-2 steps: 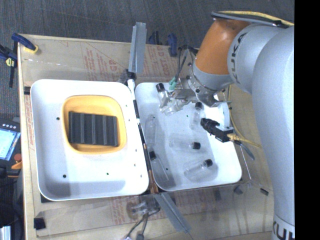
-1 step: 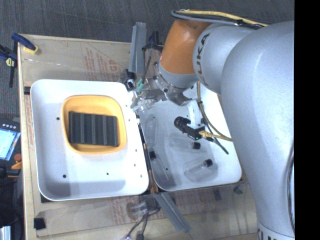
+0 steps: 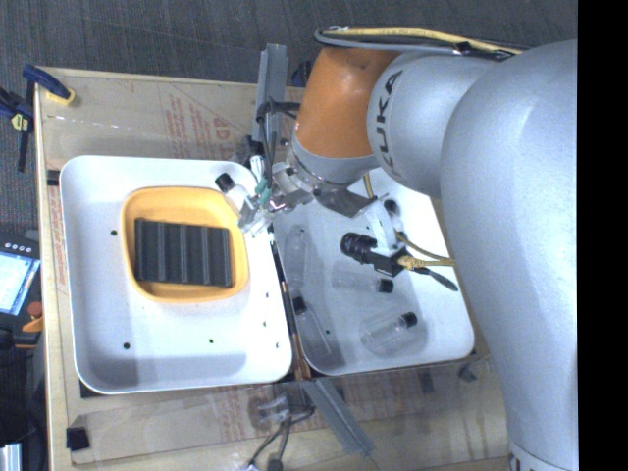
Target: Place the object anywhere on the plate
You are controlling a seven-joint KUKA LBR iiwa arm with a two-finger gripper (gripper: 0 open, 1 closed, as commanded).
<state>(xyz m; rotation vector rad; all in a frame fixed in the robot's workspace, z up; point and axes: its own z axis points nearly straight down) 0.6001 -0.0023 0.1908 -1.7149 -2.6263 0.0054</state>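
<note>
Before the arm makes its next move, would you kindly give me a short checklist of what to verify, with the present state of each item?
1. Plate in place: ok. The yellow plate lies flat in the left bin.
2. Claw position: ok. The claw is over the plate's upper right corner, by the wall between the bins.
3. Object held in the claw: cannot tell. Something pale shows there, but no clear grip.
4. Landing area: cannot tell. A dark ribbed piece covers the plate's middle and may be part of the plate.
5. Spare object: ok. A clear vial with a black cap lies in the right bin.
</note>
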